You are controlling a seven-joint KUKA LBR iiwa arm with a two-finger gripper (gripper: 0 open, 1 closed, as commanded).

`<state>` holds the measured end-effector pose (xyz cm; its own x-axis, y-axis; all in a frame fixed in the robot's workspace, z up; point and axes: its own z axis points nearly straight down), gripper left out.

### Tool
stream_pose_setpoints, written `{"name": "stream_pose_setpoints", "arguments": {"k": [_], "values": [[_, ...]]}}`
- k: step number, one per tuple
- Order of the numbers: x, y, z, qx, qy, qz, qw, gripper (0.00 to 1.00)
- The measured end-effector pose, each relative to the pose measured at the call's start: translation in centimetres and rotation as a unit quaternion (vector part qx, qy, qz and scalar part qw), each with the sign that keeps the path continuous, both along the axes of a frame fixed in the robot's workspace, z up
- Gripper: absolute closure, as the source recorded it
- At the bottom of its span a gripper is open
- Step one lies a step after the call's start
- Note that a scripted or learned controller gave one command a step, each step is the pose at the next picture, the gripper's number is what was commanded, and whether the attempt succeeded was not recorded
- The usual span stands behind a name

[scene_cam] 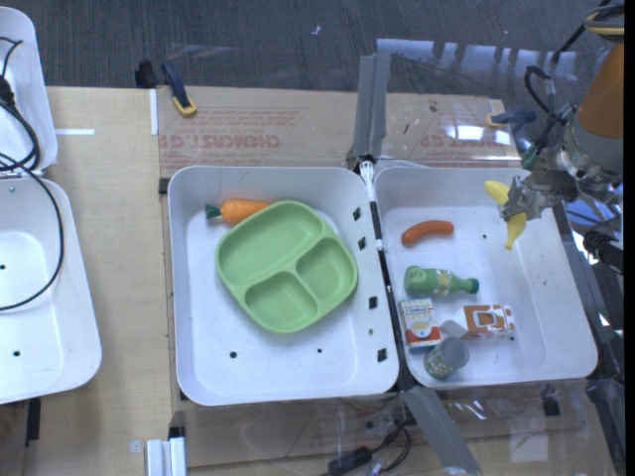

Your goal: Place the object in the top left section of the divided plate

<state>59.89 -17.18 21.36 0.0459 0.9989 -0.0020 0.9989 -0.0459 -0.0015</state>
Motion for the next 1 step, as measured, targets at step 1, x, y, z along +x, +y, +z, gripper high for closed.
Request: {"name": "stream_pose_setpoints", "arguments": {"k": [1], "values": [[-0.96,12.38,-0.11,0.0007,0.001,-0.086,0.9963,1.0]]}}
